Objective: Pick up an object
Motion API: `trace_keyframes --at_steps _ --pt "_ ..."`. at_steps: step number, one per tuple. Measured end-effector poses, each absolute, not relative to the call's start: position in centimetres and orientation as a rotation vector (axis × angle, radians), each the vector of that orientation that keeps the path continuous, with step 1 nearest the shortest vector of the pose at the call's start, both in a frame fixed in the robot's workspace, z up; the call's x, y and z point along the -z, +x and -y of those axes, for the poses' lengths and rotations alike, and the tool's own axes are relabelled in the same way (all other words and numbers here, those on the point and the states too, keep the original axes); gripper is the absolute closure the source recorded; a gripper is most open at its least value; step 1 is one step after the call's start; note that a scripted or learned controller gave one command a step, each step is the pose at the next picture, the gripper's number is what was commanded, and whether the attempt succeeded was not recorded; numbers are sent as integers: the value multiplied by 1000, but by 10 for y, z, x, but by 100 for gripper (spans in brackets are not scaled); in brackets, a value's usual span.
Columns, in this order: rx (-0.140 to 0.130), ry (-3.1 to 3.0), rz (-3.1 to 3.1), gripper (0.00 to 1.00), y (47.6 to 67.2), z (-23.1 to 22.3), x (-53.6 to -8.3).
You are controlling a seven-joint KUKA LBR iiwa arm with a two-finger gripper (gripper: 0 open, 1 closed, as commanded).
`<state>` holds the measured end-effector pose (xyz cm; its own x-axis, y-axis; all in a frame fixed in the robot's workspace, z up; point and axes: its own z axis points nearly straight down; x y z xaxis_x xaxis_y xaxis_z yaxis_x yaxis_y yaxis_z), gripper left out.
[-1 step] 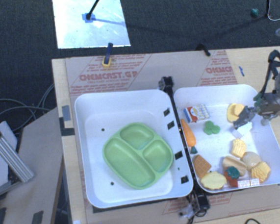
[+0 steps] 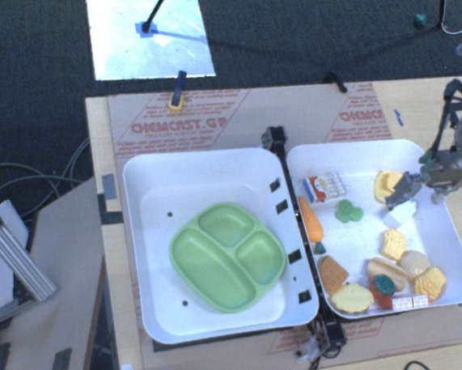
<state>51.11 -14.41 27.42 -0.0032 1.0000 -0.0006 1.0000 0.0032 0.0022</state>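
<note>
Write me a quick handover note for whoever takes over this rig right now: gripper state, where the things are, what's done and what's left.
Gripper: low over the right bin, upper right part, beside a yellow piece. Nothing visibly held between its fingers.
Right bin: toy foods, among them a small carton, green piece, carrot along the left wall, and a cluster of yellow, tan and red items near the front.
Left bin: green divided tray.
Done: arm has reached into the right bin.
Left: grasp one object and lift it.

Green divided plate (image 2: 228, 256) in left white bin (image 2: 147, 196), brown printed board (image 2: 209, 121), grey floor panel (image 2: 150, 33)
</note>
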Motion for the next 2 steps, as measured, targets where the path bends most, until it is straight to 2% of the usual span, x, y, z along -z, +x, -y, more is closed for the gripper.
trace_keyframes --at_steps 2 --pt "2 2222 -2226 0 508 139 -151"
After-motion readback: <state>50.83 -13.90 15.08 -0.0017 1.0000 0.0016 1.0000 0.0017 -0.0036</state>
